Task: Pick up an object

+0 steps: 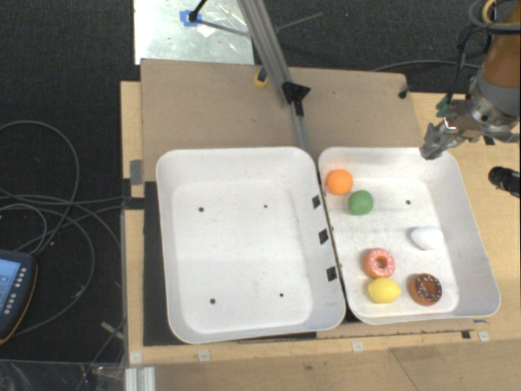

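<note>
Several small objects lie in the right bin: an orange ball, a green ball, a white egg-shaped piece, a pink frosted donut, a yellow lemon and a chocolate donut. My gripper hangs over the bin's far right corner, above and to the right of all the objects. Nothing shows between its tips.
The left bin sits beside the right one, with black clips along the shared edge. A grey camera pole slants across the back of the bench. Cables and a tablet lie on the floor at left.
</note>
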Controlling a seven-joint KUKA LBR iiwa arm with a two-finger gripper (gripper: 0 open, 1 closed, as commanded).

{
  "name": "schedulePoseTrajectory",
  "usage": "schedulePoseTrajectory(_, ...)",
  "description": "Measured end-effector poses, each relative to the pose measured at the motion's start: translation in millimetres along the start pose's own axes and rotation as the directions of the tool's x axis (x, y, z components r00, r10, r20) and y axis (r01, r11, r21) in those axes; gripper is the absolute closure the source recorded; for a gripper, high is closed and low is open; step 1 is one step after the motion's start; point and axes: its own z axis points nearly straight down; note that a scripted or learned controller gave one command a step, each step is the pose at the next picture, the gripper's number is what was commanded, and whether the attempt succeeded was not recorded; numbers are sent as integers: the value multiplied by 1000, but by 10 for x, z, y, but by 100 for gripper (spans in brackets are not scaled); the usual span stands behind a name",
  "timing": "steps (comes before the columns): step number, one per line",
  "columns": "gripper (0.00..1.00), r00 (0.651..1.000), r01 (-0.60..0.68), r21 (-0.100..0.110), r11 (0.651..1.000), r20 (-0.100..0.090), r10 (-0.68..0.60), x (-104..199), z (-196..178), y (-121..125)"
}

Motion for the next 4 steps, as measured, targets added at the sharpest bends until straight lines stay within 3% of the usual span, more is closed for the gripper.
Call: schedulePoseTrajectory(4, 100, 1000, 5, 6, 1000, -4, -5, 2098, -2, -796)
